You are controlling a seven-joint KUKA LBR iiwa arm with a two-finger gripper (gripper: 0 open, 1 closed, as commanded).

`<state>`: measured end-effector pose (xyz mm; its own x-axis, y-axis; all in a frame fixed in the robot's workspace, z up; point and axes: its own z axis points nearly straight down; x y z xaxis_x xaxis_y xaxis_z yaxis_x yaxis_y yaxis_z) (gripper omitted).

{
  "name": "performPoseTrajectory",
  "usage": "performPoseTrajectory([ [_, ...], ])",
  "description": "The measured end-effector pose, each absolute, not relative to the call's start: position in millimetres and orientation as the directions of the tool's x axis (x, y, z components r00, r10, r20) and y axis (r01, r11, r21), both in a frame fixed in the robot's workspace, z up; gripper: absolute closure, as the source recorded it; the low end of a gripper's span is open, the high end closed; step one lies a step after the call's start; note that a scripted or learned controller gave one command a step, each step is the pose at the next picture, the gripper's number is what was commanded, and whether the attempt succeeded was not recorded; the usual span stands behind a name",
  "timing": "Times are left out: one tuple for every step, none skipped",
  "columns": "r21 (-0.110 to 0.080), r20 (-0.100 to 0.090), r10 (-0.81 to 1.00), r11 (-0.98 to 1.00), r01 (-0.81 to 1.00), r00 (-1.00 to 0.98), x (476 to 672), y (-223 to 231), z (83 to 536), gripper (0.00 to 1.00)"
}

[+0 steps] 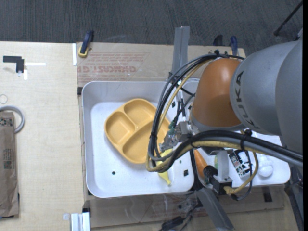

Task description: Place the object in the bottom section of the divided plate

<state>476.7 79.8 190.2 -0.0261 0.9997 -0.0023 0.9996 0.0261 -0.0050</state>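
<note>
A yellow divided plate with three sections lies in the left white bin, tilted a little in the view. My gripper hangs over the plate's right edge, mostly hidden behind a bundle of cables and the orange wrist band. Just below the cables a yellow, banana-like object pokes out onto the bin floor near the bin's front right corner. I cannot tell whether it is held.
An orange carrot-like piece and a few small items lie in the right bin, under the arm. The grey arm covers most of the right side. A brown bag lies on the bench at far left.
</note>
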Motion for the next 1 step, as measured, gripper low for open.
performPoseTrajectory([
  [-0.005, -0.002, 1.000, 0.026, 1.000, -0.026, 476.7, 79.8, 190.2, 0.00],
])
